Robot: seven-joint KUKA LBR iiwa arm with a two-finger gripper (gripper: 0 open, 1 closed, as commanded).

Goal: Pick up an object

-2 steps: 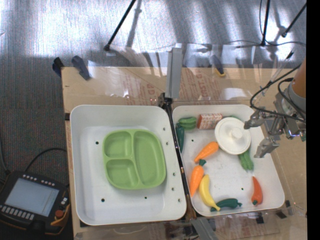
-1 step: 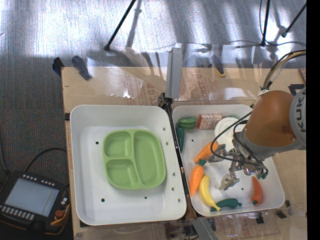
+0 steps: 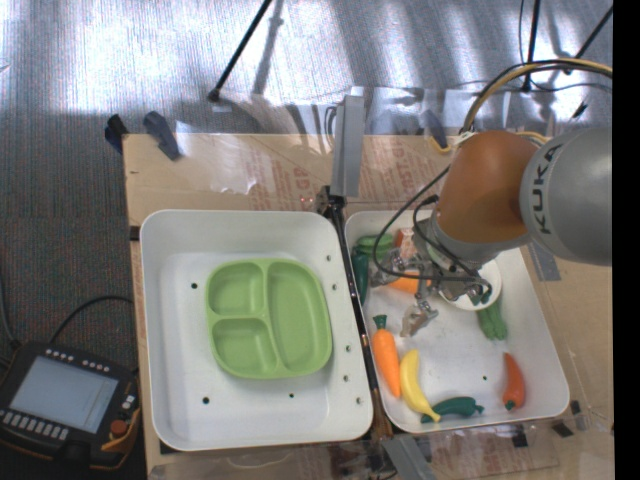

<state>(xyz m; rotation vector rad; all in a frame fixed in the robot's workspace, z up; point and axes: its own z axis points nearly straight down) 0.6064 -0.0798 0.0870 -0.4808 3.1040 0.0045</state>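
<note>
my end effector (image 3: 420, 313) hangs over the middle of the right bin (image 3: 545, 343); its finger state cannot be determined, and no object is visible in it. just beside it, toward the near rim, lie a carrot (image 3: 386, 349), a banana (image 3: 413, 383) and a dark green vegetable (image 3: 458, 406). the left bin (image 3: 170, 238) holds a green divided plate (image 3: 268, 318).

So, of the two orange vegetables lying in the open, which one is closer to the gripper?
The carrot beside the banana, near the right bin's left wall. The other orange one lies far off toward the bin's right corner.
</note>
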